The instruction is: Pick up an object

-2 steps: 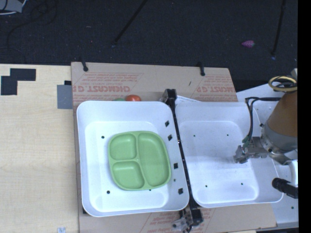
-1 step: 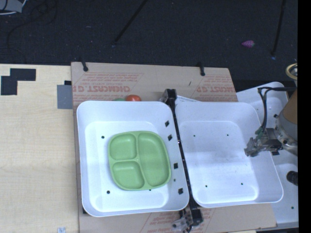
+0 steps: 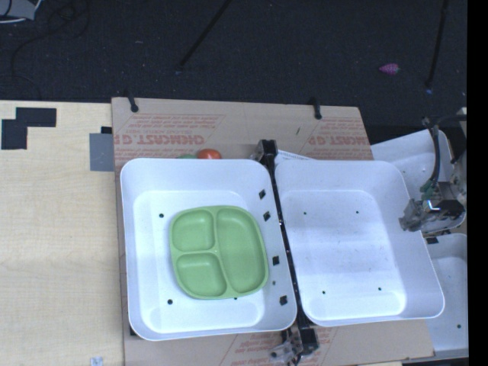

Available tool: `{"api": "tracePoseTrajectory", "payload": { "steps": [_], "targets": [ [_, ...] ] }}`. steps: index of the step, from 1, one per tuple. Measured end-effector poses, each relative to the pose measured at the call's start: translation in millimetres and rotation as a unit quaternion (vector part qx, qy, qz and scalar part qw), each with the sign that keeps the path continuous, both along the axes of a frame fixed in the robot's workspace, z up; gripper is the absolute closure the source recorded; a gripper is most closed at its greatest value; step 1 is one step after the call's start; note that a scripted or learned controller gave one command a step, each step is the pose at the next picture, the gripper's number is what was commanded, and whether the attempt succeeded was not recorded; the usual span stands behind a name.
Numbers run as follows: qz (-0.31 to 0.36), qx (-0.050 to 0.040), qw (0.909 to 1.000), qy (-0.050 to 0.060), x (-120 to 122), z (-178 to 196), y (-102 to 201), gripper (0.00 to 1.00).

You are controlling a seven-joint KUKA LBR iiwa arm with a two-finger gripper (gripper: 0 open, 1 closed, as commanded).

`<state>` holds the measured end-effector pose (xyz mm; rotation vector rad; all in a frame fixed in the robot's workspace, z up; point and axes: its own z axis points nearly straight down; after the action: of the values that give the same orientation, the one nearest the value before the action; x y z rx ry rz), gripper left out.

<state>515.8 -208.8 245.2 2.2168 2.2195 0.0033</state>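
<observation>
Stage: early, nothing lifted | lying untouched in left white bin (image 3: 145,204): green three-compartment plastic plate (image 3: 219,252) | claw (image 3: 427,216): hovering past right bin's edge, grip state unclear

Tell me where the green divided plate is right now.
The green divided plate lies flat in the left bin of the camera view, roughly centred on its floor, well left of the gripper at the right bin's far edge.

Looks like a robotics lab setup, not anybody's home. Two white bins (image 3: 347,311) sit clamped side by side on a cardboard sheet (image 3: 229,128) at center frame, on a light wood bench (image 3: 53,265). Cables (image 3: 46,14) trail over dark carpet (image 3: 267,36) along the top.
</observation>
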Motion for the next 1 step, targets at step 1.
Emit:
{"api": "tracePoseTrajectory", "payload": {
  "steps": [1],
  "targets": [
    [0.000, 0.0006, 1.0000, 0.002, 0.5, 25.0, -0.7, 1.00]
  ]
}}
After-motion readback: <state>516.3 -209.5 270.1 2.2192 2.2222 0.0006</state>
